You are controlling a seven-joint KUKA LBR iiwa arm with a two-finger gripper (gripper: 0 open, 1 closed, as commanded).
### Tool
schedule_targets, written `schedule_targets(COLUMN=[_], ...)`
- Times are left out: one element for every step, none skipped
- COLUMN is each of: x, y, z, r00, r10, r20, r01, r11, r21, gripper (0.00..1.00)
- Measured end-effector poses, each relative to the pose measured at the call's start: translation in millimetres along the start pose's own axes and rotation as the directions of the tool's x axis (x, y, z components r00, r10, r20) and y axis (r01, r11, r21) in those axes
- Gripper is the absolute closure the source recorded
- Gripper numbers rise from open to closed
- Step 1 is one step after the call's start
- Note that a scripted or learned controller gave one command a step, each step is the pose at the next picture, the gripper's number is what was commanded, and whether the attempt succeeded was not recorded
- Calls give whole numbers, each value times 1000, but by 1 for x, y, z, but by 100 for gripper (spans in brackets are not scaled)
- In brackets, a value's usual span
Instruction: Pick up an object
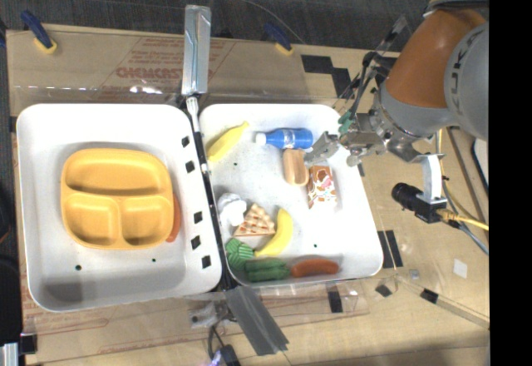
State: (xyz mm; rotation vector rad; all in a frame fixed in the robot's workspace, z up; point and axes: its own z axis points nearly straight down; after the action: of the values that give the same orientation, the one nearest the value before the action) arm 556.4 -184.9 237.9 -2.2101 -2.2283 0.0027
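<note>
The right bin (357, 223) holds several toy foods. A blue bottle (285, 138) lies near its far wall, with a tan hot-dog bun (293, 165) just below it and a small printed carton (322, 186) to the right of the bun. My gripper (331, 146) hangs over the bin's upper right corner, just right of the bottle and above the carton. Nothing shows in its grasp. A banana (226, 140) lies at the bin's upper left.
Along the right bin's near side lie a pizza slice (254, 223), a second banana (281, 233), a white lump (230, 208), green vegetables (251, 263) and a red sausage (314, 267). The left bin (33, 190) holds a yellow divided tray (116, 196). A metal divider (195, 48) stands between the bins.
</note>
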Motion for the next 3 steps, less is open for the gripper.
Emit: schedule_targets(x=[-26,-16,-25], y=[13,4,45], z=[115,105,129], r00=[992,1000,994], r10=[-127,23,-106], r20=[6,2,17], r01=[127,-23,107], r11=[992,1000,994], r21=[-15,-3,-29], gripper=[0,0,0])
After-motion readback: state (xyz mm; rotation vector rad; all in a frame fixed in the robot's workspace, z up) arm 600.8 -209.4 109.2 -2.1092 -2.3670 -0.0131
